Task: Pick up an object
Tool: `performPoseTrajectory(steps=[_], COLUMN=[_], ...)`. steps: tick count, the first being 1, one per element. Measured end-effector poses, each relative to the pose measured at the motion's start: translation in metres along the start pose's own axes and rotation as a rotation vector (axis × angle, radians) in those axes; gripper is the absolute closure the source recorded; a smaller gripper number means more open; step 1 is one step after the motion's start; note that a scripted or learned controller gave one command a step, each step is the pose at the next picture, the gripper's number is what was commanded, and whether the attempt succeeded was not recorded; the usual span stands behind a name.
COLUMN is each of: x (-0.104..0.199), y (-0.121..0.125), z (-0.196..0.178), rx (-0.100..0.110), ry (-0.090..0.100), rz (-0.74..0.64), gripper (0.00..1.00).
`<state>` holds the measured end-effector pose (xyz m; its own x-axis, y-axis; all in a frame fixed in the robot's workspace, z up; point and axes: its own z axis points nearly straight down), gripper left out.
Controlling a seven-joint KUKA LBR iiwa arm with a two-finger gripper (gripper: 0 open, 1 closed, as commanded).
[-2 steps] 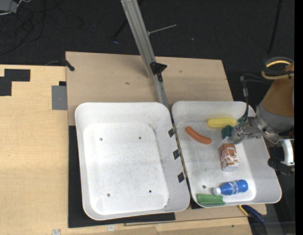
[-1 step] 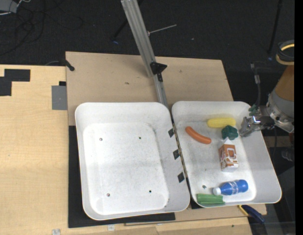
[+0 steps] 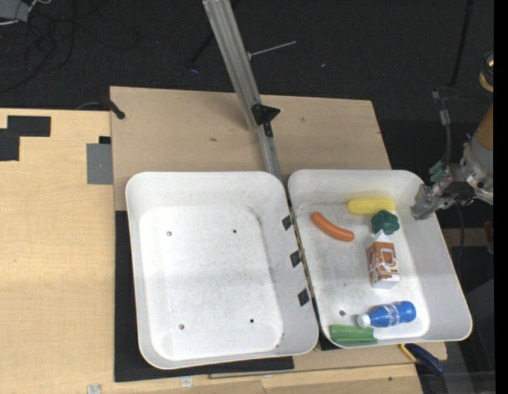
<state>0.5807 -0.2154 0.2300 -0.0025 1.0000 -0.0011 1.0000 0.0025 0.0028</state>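
Bench: tan wooden top seen from above at a slant, bearing 2 shallow white bins side by side, with a slanted aluminium rail (image 3: 241, 76) running down from the far side toward the gap between them.
Left bin: (image 3: 155, 220) white tray with bare floor showing a few small dark holes.
Right bin: (image 3: 446, 302) white tray holding all 6 objects.
Far objects: yellow banana-shaped toy (image 3: 371, 206) lies near the far wall; dark green toy (image 3: 386, 221) sits touching or just beside its right end.
Middle objects: orange sausage-shaped toy (image 3: 332, 227) lies alone on open floor, left of the others; small red and white carton (image 3: 383, 264) lies nearer than the green toy.
Near objects: blue bottle with white cap (image 3: 390, 314) lies on its side; green flat piece (image 3: 353, 334) lies just beside it against the near rim.
Gripper: (image 3: 426, 203) hangs over the right bin's far right corner, at the edge of the arm coming in from the right; nothing is visibly between its fingers.
Claw state: cannot tell whether spread or pressed together, as the tips are small and dark.
Step in hand: judged to be approach, no object yet chosen or reached.
Doing it well: sausage toy looks the easiest target, since it lies apart from its neighbours; straddle its narrow width, not its length.
Risk: banana and green toy are crowded, so fingers could nudge one while closing on the other.
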Motion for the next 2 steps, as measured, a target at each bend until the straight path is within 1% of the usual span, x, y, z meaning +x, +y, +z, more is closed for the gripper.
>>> performPoseTrajectory(steps=[1,2], x=[0.041,0.086], y=[0.012,0.033], z=[0.003,0.006], rx=[0.005,0.003], ry=[0.003,0.003], rz=[-0.002,-0.002], gripper=[1.00,1.00])
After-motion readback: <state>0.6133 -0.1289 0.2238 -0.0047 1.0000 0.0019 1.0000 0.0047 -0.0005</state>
